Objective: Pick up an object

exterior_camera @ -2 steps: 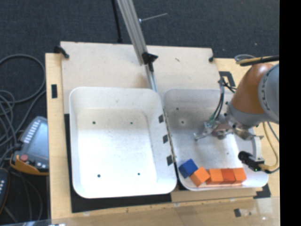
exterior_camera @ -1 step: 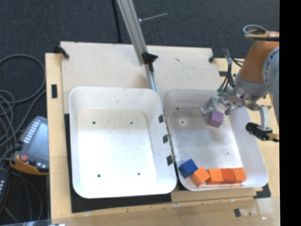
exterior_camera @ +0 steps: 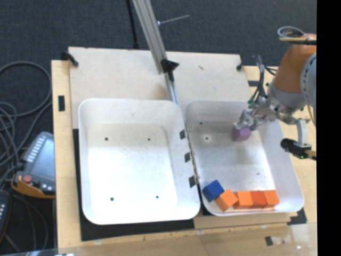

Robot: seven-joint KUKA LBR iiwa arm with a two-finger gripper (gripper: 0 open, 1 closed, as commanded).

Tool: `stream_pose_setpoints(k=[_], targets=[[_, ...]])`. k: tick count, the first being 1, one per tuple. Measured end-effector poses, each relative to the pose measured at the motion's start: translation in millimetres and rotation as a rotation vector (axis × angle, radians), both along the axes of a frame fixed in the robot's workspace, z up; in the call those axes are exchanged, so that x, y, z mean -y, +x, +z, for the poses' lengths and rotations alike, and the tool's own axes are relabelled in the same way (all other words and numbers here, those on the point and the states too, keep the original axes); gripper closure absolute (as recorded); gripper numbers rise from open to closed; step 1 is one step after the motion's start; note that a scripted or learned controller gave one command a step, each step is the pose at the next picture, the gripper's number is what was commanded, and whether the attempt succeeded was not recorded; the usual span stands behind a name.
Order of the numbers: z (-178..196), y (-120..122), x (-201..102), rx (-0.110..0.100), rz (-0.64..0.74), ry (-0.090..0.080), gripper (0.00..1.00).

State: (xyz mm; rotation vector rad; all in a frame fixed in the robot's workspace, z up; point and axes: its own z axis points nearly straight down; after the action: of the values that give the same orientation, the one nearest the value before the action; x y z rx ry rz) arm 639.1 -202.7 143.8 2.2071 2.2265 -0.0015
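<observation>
Where jaws (exterior_camera: 248,119) reach — purple block (exterior_camera: 242,133) just below, touching fingertips.

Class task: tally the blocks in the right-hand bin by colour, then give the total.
Orange blocks: 4
Blue block: 1
Purple block: 1, at the gripper
Total: 6

Both bins, left (exterior_camera: 90,116) and right (exterior_camera: 285,167), look like smooth white plastic with a slight sheen, speckled with dark marks. The bench (exterior_camera: 117,71) beneath is matt, pale wood-like board. The slanted post (exterior_camera: 152,28) at the far side appears to be ribbed, bright metal. The purple block (exterior_camera: 241,133), blue block (exterior_camera: 213,189) and orange blocks (exterior_camera: 250,199) look matt. The floor (exterior_camera: 64,15) is dark, rough carpet.
</observation>
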Motion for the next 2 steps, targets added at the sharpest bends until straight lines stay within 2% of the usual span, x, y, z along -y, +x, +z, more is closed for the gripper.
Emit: stream_pose_setpoints(k=[1,2], targets=[[76,-1,-85,0.004,0.001,0.007,1.00],[-4,23,-78,-0.009,-0.006,0.004,1.00]])
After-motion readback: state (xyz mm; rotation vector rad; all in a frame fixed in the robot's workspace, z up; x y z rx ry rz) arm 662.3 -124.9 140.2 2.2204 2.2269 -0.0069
